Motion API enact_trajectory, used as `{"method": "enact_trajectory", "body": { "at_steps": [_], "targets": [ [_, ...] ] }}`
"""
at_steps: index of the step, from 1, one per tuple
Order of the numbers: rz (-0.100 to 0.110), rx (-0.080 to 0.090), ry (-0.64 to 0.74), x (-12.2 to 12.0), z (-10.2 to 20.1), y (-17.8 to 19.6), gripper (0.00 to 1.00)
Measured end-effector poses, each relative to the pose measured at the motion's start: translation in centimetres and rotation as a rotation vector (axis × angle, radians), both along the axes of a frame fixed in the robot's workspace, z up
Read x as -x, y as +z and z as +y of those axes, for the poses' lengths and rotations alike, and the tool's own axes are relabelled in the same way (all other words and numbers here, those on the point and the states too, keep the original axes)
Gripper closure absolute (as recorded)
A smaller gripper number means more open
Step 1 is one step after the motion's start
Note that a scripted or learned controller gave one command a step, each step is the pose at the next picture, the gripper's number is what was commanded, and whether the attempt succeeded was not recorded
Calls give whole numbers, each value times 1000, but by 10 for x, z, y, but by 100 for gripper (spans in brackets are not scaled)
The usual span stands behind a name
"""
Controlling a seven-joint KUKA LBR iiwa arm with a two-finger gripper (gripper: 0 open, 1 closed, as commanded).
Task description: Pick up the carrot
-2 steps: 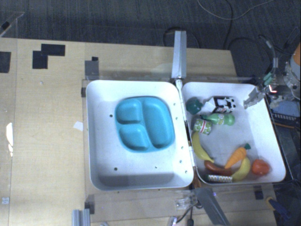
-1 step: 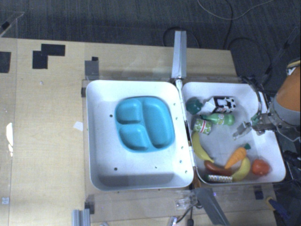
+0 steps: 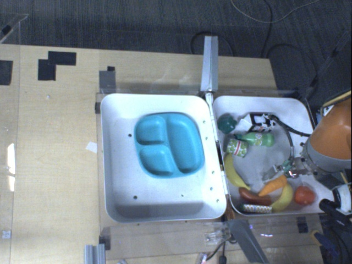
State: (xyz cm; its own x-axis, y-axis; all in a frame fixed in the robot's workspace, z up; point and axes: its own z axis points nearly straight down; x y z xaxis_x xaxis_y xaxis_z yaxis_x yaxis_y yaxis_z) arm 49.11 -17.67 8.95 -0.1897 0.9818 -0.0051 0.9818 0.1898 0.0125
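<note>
Two shallow white bins sit side by side on a pale wooden bench. The left bin holds a blue sectioned tray with three compartments, lying near the bin's middle with bare white floor on all sides of it. The right bin is crowded along its lower and left parts: a dark green round item near the top left, a green bottle with a printed label lying on its side below it, a yellow banana curving down the left wall, a dark red sausage-like piece, a second yellow banana and a red tomato along the bottom edge. The carrot, orange and tilted, lies in the lower part of the right bin, between the red piece and the tomato, resting against the second banana. The gripper hangs just above the carrot's upper end; whether its jaws are open or closed cannot be told. The arm enters from the right, its orange band over the bin's right rim. The upper middle of the right bin offers open floor. A metal post stands between the bins at the far edge. Black patches mark the bench; dark carpet with a loose cable lies beyond.
</note>
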Motion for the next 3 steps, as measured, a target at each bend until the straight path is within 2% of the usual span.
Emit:
{"method": "enact_trajectory", "body": {
  "at_steps": [1, 2, 3],
  "targets": [
    [-6, 0, 1, -3, 1, 12, 100],
    [-6, -1, 1, -3, 1, 12, 0],
    [-1, 1, 54, 0, 0, 0, 0]
  ]
}}
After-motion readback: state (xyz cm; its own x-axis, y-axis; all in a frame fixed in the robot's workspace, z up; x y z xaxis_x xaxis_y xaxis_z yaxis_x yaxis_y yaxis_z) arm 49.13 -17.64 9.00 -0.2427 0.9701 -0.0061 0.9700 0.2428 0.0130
